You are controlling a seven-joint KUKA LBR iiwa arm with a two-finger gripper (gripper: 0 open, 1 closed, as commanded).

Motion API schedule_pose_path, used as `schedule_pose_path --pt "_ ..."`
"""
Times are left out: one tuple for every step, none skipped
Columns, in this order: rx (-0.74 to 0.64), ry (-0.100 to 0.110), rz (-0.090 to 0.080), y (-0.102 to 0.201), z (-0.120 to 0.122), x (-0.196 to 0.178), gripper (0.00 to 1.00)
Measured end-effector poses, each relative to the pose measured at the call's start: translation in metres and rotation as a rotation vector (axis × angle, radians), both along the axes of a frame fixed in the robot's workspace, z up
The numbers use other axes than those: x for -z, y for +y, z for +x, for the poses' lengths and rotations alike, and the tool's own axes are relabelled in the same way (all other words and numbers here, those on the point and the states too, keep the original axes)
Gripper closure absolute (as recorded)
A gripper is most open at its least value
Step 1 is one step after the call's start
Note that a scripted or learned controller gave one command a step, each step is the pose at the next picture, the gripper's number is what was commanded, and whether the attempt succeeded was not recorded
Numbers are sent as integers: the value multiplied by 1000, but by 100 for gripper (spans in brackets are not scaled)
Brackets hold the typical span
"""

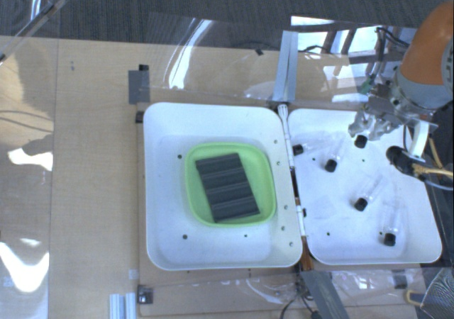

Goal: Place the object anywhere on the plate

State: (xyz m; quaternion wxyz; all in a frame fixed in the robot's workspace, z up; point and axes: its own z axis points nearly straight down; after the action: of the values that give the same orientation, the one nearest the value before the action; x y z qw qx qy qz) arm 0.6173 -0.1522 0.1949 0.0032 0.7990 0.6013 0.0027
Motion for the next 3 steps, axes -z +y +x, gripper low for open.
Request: schedule_pose_path --pt "0 7 2 65 -37 62 100" --pt "-39 0 3 136 -31 -25 100" --pt "-18 5 4 255 -49 0 100"
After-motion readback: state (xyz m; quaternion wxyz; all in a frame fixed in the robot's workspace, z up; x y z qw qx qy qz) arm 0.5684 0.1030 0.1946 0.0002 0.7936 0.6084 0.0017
